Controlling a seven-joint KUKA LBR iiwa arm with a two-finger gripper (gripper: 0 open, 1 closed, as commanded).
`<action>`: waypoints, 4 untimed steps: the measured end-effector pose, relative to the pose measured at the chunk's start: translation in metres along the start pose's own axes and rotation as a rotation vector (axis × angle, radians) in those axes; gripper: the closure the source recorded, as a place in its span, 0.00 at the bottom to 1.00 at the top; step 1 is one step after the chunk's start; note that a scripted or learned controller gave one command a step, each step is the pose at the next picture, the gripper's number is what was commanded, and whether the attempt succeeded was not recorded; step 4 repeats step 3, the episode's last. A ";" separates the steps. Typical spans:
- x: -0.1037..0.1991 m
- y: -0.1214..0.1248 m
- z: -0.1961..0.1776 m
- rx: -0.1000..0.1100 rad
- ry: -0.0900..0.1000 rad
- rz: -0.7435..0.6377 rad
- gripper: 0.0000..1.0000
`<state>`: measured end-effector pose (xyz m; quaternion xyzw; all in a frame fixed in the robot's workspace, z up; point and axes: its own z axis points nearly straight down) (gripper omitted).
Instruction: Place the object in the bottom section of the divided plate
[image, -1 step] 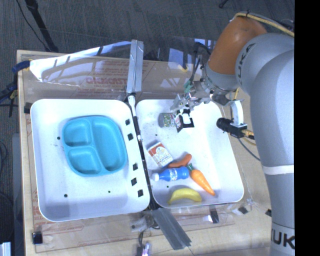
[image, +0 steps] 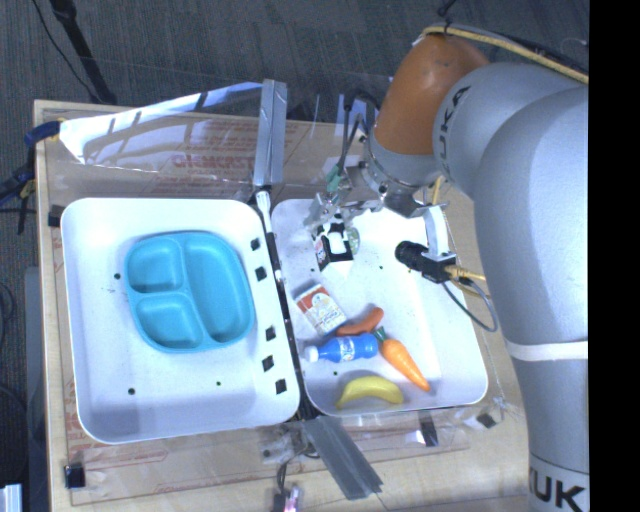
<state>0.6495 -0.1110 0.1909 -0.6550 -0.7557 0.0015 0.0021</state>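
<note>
— from where you stand, where is the gripper (image: 336, 238)?

— low in the far corner of the right bin (image: 455, 330), under the grey arm (image: 500, 130) with its orange band. something small, dark and white sits at its tip, but i cannot tell what it is, nor how the gripper stands.

— and the divided plate (image: 188, 290)?

— blue, three sections, lying flat in the left bin (image: 100, 390), well apart from the gripper, nothing in it.

— what lies in the right bin?

— a small carton (image: 320, 308) near the middle wall; just beside it an orange-red vegetable (image: 362, 321); below that a blue-and-white bottle (image: 343, 349) on its side, a carrot (image: 405, 364) touching its cap end, and a yellow banana (image: 370, 391) along the near rim. all of it rests on the bin floor, on the wooden bench (image: 180, 455).
</note>
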 end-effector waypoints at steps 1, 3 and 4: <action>0.056 -0.023 0.000 -0.001 -0.001 -0.092 1.00; 0.151 -0.049 0.000 -0.001 -0.002 -0.087 0.00; 0.151 -0.049 0.000 -0.001 -0.002 -0.087 0.00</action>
